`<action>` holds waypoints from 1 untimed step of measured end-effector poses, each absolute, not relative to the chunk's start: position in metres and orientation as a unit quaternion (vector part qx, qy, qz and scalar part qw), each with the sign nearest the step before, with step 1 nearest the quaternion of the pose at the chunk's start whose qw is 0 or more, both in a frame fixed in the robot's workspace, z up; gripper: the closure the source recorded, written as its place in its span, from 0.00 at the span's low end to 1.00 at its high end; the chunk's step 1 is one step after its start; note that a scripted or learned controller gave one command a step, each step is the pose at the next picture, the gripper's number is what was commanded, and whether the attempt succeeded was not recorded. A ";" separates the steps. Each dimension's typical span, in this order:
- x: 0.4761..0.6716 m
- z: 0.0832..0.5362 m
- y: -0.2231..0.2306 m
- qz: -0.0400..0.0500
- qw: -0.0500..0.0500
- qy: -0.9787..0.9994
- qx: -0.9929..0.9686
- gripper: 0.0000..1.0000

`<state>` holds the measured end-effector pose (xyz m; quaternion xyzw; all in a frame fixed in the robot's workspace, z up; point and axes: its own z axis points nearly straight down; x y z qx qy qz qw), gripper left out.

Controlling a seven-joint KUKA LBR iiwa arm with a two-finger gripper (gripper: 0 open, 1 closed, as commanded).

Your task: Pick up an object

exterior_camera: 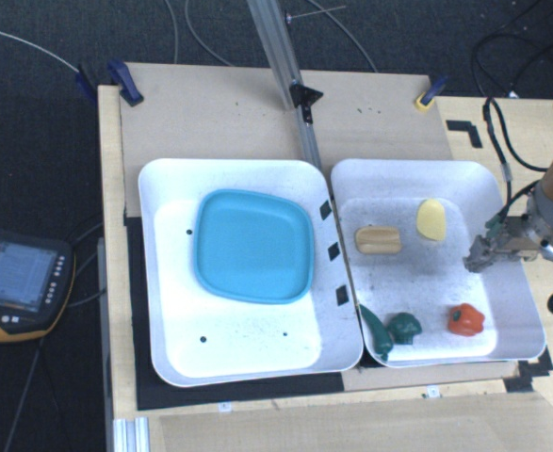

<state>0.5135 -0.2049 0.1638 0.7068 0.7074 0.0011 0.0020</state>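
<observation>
Hand (481, 255): at right bin's (488, 182) right wall, finger state cannot be told. Nearest item: red pepper (464, 320), just below-left of hand. Yellow piece (431, 220) up-left; bread roll (378, 241) farther left, long axis crosswise.

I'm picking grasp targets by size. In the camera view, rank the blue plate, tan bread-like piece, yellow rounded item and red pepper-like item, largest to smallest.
1. Square blue plastic plate, by far.
2. Tan bread-like piece.
3. Yellow rounded item and red pepper-like item look too alike to rank.
</observation>
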 end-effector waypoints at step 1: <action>0.516 0.206 -0.204 0.001 0.002 0.707 0.707 1.00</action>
